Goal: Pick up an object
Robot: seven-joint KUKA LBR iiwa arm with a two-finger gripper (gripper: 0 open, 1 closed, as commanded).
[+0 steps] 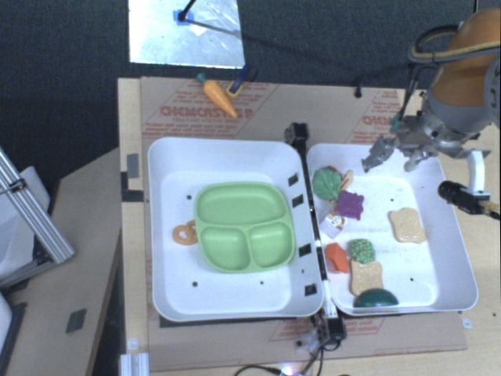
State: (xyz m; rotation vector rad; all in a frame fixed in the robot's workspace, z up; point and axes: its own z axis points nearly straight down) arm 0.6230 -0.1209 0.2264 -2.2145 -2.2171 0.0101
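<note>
Right bin (458, 269), contents listed from near edge to far:

- Dark green rounded piece (376, 297), at the near rim.
- Tan bread-shaped slice (365, 275), touching the dark green piece on its far side.
- Green speckled round (362, 250), just beyond the slice.
- Orange wedge (337, 258), beside it, near the divider.
- Small white tag-like item (334, 223), below the purple piece.
- Tan cracker (407, 225), alone toward the bin's right half, long axis running near-to-far.
- Purple star-shaped toy (350, 205), mid-bin.
- Green leafy toy (327, 184), far-left corner, touching a small pale piece on its right.

Gripper (398, 157): over the far rim of the right bin, fingers spread, nothing between them.

Key relation: every candidate lies nearer the camera than the fingers. The leafy toy and the purple toy sit closest, down and to the left of them; the cracker sits below them, well apart from its neighbours, likely the cleanest pick.

Left bin (168, 288): green divided plate (243, 225), orange pretzel (185, 233) beside it.

Surface beyond the bins: toy carrot (219, 97).
</note>
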